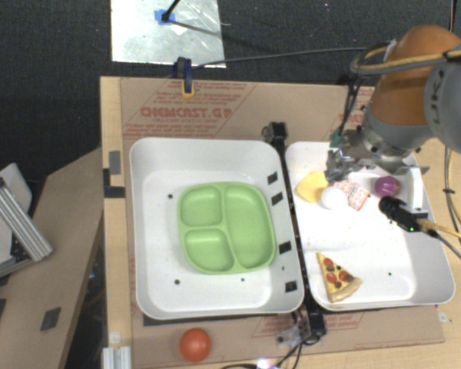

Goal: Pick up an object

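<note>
Big brown table (215, 114) under two white bins, side by side. Left bin (150, 206) with a green tray (225, 227) in its middle, three parts in the tray. Right bin (422, 279) with small toys inside. Grey arm (415, 91) with an orange band, reaching in from 3 o'clock, bent down over the right bin's top half. Fingers (336, 166) low at the right bin's 11 o'clock, just above the toys; hard to tell if wide or narrow, too small and dark to see. Yellow toy (311, 184) and white ball (333, 197) touching each other, right below the fingers. Red and white packet (357, 197) just beside the ball at 3 o'clock. Purple toy (386, 184) near the packet. Pizza slice (337, 275) alone at the bin's 6 o'clock. Orange ball (194, 344) on the table at 6 o'clock of the left bin.
</note>
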